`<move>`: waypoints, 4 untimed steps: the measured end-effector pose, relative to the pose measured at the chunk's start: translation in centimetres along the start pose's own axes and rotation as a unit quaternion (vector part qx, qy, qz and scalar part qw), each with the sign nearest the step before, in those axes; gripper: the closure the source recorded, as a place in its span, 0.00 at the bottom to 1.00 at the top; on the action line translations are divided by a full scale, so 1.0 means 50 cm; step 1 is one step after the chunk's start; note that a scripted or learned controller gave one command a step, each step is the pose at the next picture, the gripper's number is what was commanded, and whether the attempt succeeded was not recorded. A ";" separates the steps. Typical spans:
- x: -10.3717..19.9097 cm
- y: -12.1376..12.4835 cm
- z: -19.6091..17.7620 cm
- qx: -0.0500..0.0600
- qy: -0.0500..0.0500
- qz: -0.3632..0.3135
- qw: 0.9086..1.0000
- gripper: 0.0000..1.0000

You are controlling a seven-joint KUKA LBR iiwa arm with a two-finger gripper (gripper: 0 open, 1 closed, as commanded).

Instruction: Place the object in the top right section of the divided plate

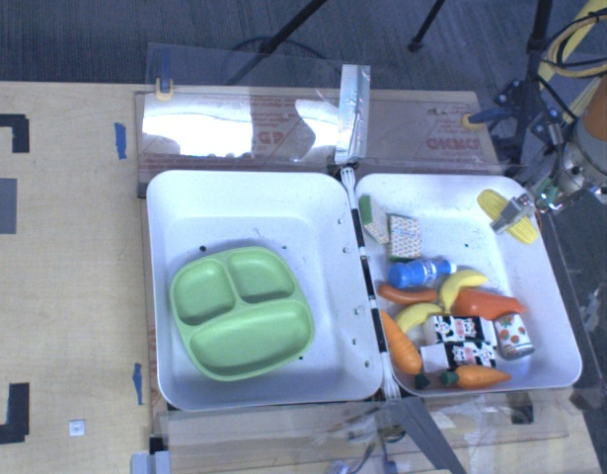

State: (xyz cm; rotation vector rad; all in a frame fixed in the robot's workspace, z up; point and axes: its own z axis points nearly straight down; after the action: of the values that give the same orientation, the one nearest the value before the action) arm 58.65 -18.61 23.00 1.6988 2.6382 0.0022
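Item: yellow object (508,213) at the right bin's (565,358) far right corner, touching the gripper (528,203); finger state we cannot tell. Green divided plate (242,310) in the left bin (185,191). We advise confirming a firm hold before carrying across.

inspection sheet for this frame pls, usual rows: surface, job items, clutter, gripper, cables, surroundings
Surface: wooden bench bearing left bin and right bin.
Job's things: green divided plate in left bin, sections bare; yellow object at right bin's upper right, by the gripper.
Clutter: blue bottle, bananas, carrots, small can piled in right bin.
Grippers: gripper over right bin's top right corner.
Cables: yellow cable, upper right.
Surroundings: tripod legs on dark floor.
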 end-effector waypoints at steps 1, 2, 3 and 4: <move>0.102 0.011 0.234 0.001 0.000 0.175 0.985 1.00; 0.250 -0.005 0.091 0.002 0.001 0.336 0.942 1.00; 0.436 -0.040 0.092 0.006 0.001 0.538 0.843 1.00; 0.556 0.015 0.092 0.004 0.000 0.522 0.853 1.00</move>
State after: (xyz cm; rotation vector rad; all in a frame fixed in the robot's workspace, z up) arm 47.85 6.99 18.34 2.8306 1.3674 -0.0056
